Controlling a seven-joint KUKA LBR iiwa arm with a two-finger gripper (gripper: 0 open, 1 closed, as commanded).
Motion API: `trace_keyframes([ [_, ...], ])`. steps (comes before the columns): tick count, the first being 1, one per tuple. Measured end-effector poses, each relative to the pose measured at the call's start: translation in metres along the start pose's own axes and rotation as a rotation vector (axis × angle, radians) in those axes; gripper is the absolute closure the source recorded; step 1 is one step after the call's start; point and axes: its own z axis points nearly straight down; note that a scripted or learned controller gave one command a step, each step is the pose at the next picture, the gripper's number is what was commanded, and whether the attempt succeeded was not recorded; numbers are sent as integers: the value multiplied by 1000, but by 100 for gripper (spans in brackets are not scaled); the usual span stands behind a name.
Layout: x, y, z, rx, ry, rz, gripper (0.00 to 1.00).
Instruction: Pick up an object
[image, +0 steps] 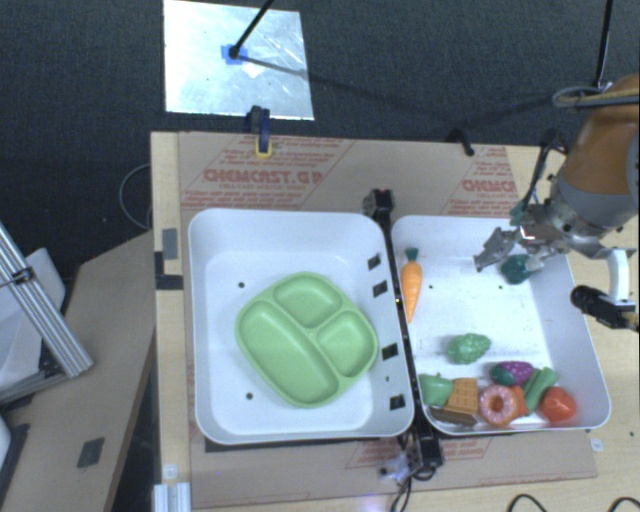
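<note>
Nearest the camera, along the front wall of the right white bin (590, 385), lies a crowded row of plastic toy food: a pink ring doughnut (497, 404) touching a tan waffle piece (462, 396), a green chunk (434, 387) at the left end, a purple bunch of grapes (511, 372), a dark green pepper-like piece (539, 384) and a red tomato (558, 403) at the right end. Just behind them sits a pale green leafy lump (467, 347) on its own, and an orange toy carrot (410, 281) lies lengthways beside the divider. The most likely pick is the small dark teal object (516, 268) at the back right of this bin, directly under the metal two-finger gripper (512, 250). The fingers appear spread, one reaching left and the teal piece sitting just below them, but whether it is between them or merely beneath is not clear, so no hold can be claimed. The risk from here is a closing that clips only the edge of that small rounded piece and squirts it sideways, or a lift that comes up with nothing. The left white bin (215, 300) holds a light green divided plastic plate (305, 340), well apart from all this.
</note>
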Motion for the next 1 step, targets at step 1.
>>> trace_keyframes([
  [1, 0, 3, -8, -14, -2, -3, 0],
])
